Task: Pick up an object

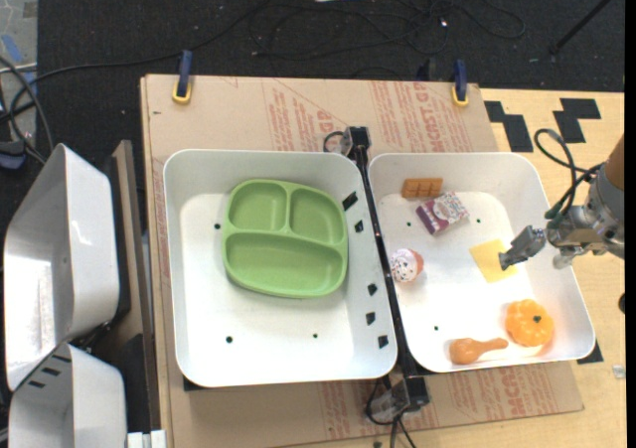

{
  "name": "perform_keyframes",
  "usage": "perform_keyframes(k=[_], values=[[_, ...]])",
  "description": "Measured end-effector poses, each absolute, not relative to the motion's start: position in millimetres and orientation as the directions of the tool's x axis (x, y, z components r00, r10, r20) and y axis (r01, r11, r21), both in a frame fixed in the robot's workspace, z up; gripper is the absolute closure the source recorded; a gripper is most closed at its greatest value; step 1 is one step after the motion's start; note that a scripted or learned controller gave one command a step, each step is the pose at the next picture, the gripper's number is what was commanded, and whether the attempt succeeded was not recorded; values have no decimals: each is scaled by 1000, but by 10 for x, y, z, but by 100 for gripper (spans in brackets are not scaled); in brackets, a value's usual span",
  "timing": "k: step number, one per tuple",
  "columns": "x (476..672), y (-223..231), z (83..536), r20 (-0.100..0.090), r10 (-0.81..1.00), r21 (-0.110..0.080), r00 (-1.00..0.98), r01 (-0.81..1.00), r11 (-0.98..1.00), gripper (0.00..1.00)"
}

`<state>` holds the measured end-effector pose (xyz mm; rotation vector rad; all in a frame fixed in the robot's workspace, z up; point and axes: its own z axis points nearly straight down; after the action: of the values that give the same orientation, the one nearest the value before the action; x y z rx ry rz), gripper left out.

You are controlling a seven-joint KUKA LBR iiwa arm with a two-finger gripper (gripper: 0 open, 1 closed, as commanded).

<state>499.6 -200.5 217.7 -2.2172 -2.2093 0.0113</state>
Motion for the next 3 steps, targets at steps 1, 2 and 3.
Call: perform_keyframes(k=[1,2,3], values=[[5027,-1998,2244,0,1000,-1,-1,1000,1,0],[5015,-1983,1603,2,1000,-5,2,1000,-2,0],[4976,-1999,1164,1,1000,-4,2,1000,-2,0]])
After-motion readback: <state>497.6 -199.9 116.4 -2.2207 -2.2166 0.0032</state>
